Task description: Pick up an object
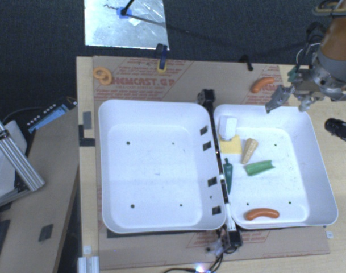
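My gripper [290, 102] hangs over the far edge of the right bin [316, 169], open, with nothing between its fingers. The bin's objects lie below and to the left of it: a white block [228, 127], a yellow slab [230, 146], a beige cone-shaped piece [250, 150], a green pepper [258, 167], a dark green chili [227, 174] against the left wall, and an orange sausage [262, 214] near the front. The gripper touches none of them.
The left bin [155, 164] sits beside the right one, joined by a black divider [215, 152]. On the cardboard behind the bins lie another orange sausage [262, 85], a tan ring [103, 75] and a yellow-blue clamp [161, 58].
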Robot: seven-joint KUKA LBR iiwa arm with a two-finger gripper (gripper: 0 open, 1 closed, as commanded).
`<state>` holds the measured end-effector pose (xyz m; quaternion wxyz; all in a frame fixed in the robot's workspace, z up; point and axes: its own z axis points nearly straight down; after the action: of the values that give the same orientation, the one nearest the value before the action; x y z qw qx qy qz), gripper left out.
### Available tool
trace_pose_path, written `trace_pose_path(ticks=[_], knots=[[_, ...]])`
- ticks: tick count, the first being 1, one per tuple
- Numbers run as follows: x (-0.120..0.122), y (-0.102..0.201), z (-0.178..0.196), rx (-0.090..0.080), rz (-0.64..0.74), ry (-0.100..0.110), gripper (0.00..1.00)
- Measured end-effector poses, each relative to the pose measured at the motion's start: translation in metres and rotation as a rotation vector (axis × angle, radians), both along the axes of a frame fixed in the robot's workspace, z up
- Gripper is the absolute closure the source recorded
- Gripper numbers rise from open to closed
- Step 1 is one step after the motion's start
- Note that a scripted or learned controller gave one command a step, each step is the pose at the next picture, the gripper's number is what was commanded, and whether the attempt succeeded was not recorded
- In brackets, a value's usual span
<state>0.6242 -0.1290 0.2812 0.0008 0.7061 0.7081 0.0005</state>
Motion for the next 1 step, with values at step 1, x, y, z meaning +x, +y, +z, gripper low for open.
trace_pose_path(ticks=[1], knots=[[0.0009, 0.0003, 0.0115, 0.000, 0.003, -0.004, 1.00]])
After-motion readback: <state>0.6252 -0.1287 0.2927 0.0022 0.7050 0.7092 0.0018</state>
